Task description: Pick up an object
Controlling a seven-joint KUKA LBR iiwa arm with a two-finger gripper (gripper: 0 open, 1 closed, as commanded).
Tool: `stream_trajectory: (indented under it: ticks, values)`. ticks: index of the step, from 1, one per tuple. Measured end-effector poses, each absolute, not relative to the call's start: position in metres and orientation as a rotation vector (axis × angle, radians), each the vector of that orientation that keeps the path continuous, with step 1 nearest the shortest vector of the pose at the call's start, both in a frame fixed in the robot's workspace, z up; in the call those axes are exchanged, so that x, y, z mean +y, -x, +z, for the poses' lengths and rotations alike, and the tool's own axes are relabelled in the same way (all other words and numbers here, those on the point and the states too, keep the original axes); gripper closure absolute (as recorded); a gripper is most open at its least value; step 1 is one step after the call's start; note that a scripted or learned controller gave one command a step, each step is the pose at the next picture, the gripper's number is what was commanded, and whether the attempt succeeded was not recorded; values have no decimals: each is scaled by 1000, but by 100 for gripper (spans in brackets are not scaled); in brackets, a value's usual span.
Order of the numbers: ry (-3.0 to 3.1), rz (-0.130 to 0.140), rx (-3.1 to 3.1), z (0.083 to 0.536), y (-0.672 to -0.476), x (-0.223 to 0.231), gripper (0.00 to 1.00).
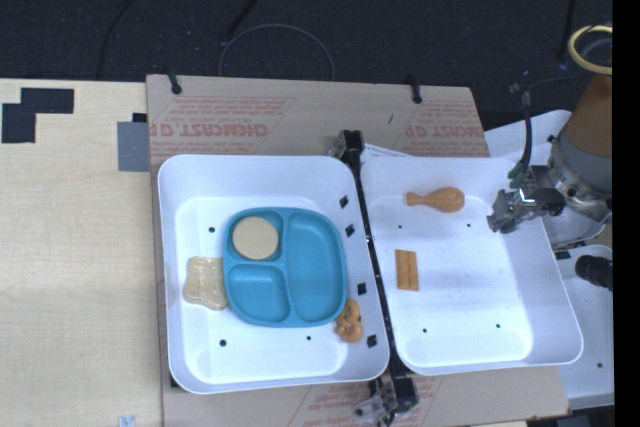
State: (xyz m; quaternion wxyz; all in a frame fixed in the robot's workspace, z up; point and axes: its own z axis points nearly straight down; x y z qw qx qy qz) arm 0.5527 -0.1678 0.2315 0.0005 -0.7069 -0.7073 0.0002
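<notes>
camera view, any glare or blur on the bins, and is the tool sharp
Camera view: even light, no strong glare on the right bin; a soft shadow lies beside the orange block; the tool at the bin's right rim is small and slightly blurred.

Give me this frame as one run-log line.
gripper: over right bin right edge, holding nothing | right bin: drumstick, orange block | left bin: blue tray | pick: not yet done

A light wooden table is seen, on which a printed cardboard sheet is laid. Two white bins are set on the cardboard, the left bin at nine o'clock of the right bin.
</notes>
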Motion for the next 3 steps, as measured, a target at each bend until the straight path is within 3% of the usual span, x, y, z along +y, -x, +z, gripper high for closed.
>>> stream_trajectory:
  ticks: [3]
  values:
    - [2216,3,-2222,233,-591,-18,100]
